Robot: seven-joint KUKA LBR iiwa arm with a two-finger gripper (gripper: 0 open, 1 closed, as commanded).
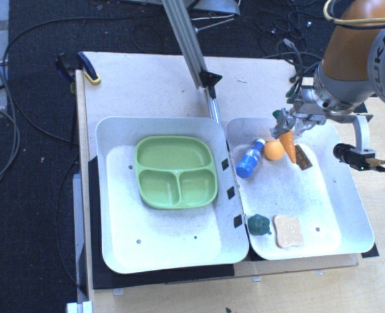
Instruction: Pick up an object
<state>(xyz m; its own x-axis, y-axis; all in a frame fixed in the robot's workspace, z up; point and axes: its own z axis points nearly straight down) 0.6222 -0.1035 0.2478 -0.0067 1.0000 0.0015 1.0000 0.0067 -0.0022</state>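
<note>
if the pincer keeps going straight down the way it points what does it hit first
Most likely the carrot, right under the pincer in the right bin; depth is unclear from this slanted view.

My bench (153,77) is a pale board carrying two shallow white bins, touching side by side. The left bin (114,240) and the right bin (348,220) rest flat on it. A clamp with a yellow tip (88,70) sits at its far left corner (jaw detail unclear).
</note>
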